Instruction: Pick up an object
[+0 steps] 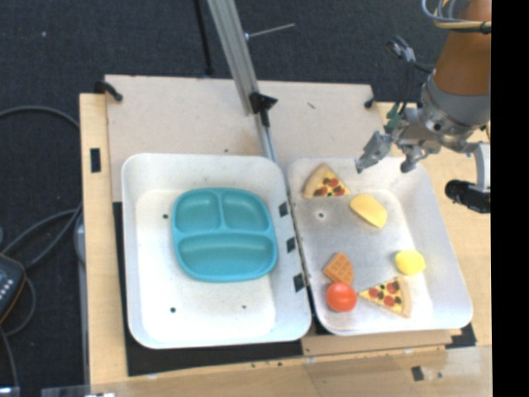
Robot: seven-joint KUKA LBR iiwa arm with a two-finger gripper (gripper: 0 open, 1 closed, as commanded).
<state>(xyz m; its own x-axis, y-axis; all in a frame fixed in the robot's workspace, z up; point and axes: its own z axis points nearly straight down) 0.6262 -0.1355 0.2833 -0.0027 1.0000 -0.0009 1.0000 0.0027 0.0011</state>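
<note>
In the left bin [140, 246] lies a teal divided plate [223, 234], with no writing legible on anything. The right bin [442, 246] holds two pizza slices [325, 184] [388, 294], a yellow wedge [369, 210], a waffle [338, 268], a red ball [340, 297] and a yellow ball [410, 262]. Above its far right corner hangs the gripper [387, 158], fingers spread, pinching nothing.
</note>
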